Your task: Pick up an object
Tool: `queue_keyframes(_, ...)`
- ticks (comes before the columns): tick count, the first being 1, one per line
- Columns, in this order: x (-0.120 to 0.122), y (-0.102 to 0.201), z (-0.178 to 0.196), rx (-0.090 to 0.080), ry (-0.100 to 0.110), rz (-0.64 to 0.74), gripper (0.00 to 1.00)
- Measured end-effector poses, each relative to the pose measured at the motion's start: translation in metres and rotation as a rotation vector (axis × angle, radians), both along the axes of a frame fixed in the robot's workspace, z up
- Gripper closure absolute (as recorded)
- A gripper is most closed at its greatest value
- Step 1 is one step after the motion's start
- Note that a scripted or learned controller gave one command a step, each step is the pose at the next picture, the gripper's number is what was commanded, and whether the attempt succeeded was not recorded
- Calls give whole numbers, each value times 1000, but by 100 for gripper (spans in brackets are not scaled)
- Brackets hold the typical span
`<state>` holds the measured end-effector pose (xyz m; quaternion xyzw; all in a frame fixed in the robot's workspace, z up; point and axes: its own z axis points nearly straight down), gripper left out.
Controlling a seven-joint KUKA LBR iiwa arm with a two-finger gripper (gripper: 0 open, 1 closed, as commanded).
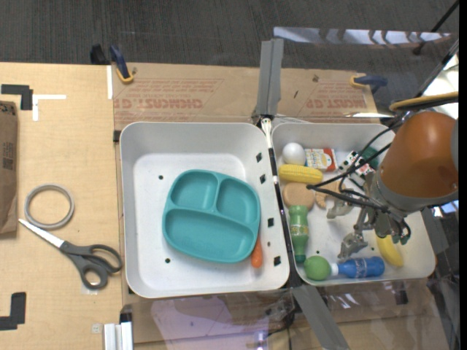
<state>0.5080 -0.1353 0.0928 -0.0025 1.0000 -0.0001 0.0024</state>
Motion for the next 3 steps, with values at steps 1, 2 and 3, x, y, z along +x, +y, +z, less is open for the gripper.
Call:
queue_keyframes(1,88,4,0,0,0,-18,0)
queue_keyframes(2,89,40,-1,1,2,-49,0)
queue_keyframes(3,81,43,-1,1,2,-100,0)
